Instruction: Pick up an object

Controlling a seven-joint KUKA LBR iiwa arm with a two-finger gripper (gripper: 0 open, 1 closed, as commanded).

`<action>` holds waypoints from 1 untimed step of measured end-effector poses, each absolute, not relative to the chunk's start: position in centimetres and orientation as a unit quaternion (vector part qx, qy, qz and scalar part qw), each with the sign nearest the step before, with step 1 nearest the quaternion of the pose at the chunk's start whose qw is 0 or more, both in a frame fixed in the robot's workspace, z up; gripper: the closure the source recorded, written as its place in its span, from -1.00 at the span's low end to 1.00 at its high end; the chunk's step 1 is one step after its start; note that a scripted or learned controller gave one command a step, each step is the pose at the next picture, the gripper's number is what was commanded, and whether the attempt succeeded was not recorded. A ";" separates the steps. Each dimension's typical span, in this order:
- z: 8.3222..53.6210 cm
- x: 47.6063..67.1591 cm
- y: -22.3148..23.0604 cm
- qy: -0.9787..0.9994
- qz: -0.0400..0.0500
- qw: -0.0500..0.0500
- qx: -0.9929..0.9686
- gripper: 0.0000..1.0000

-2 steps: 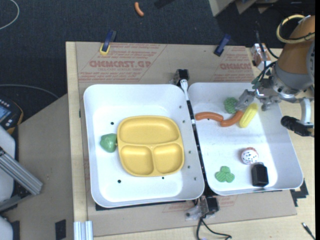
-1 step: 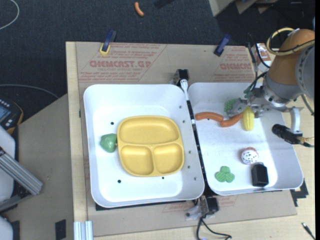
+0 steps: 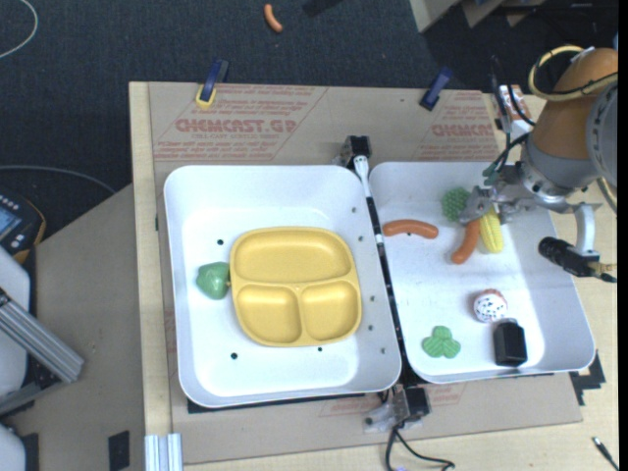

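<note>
The right bin (image 3: 555, 302) holds several small toys. A green broccoli piece (image 3: 454, 203), a yellow corn cob (image 3: 492, 234) and an orange carrot (image 3: 464, 246) lie close together at its far side. My gripper (image 3: 488, 201) is low over that cluster, between the broccoli and the corn, with the grey arm and orange band behind it at the right. Its tip is partly hidden by the wrist. An orange-red sausage (image 3: 410, 229) lies to the left of the cluster.
Nearer the front of the right bin lie a white ball with red spots (image 3: 490, 306), a black block (image 3: 509, 342) and a green leafy piece (image 3: 442, 343). The left bin (image 3: 196, 199) holds a yellow divided plate (image 3: 294, 285) and a green lump (image 3: 212, 281).
</note>
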State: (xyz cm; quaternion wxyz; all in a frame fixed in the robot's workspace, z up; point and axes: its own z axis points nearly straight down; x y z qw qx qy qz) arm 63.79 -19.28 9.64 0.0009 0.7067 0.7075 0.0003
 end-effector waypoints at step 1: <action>14.7 64.8 -18.9 0.708 0.002 0.004 0.707 1.00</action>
